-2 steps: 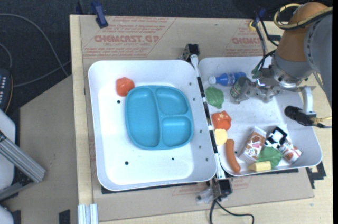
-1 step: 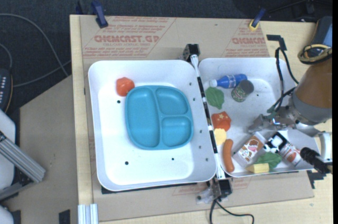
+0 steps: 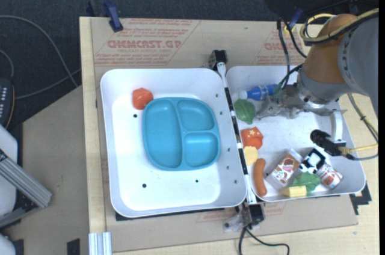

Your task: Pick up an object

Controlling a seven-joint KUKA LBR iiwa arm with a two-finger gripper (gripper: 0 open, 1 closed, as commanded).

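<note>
My gripper [image 3: 269,108] reaches into the right bin [image 3: 352,145] from the right, low near the bin's left end. It sits just right of a green leafy toy [image 3: 245,110] and just below a blue bottle [image 3: 261,92] that lies on its side. Whether it touches either one I cannot tell. The grey arm with its orange band [image 3: 328,55] rises behind it at the upper right.
The right bin also holds an orange pepper [image 3: 252,137], a yellow piece [image 3: 250,155], a sausage [image 3: 260,177], a small box [image 3: 285,171], a can [image 3: 329,177] and a yellow block [image 3: 296,190]. In the left bin [image 3: 120,175] lie a blue divided plate [image 3: 180,132] and an orange fruit [image 3: 142,97].
</note>
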